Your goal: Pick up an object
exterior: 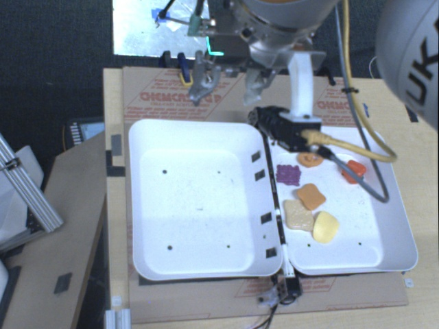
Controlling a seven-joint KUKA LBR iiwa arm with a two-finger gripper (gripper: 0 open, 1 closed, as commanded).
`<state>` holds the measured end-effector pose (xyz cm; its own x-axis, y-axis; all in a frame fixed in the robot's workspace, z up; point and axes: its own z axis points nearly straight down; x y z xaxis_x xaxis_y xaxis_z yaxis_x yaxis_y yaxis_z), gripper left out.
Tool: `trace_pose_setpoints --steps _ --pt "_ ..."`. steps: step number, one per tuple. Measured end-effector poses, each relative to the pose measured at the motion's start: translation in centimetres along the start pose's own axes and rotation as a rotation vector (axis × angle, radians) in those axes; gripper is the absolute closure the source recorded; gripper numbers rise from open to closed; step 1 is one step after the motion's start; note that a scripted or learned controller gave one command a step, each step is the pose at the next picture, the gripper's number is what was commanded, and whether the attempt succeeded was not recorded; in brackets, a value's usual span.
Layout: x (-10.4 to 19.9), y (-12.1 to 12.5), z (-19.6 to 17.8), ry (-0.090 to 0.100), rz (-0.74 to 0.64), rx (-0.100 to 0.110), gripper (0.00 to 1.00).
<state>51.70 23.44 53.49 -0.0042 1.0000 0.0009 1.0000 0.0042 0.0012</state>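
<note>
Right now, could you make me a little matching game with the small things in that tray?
Things:
1. purple piece
2. yellow piece
3. red piece
4. orange block

Places in the right bin:
A. nearest the front rim
B. farthest right
C. beside the divider, upper left of the group
D. middle of the group

Pairs: 1-C, 2-A, 3-B, 4-D

2 shallow white bins sit side by side on a brown cardboard sheet [171, 91] printed with red lettering, the left bin [147, 139] and the right bin [401, 249] joined along a seam fitted with small dark clips [266, 218]. The cardboard lies on a light wooden bench [113, 101], with a lower wooden surface [62, 204] and a slanted aluminium rail [24, 187] to the left. Behind the bench a bright metallic panel [144, 19] stands against a dark floor.
</note>
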Motion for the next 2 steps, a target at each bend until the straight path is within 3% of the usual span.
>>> trace_pose_setpoints --steps 1,2 --pt "0.03 0.02 -1.16 0.002 -0.003 -0.003 1.00" --pt "0.03 0.02 -1.11 0.001 -0.004 -0.002 0.00"
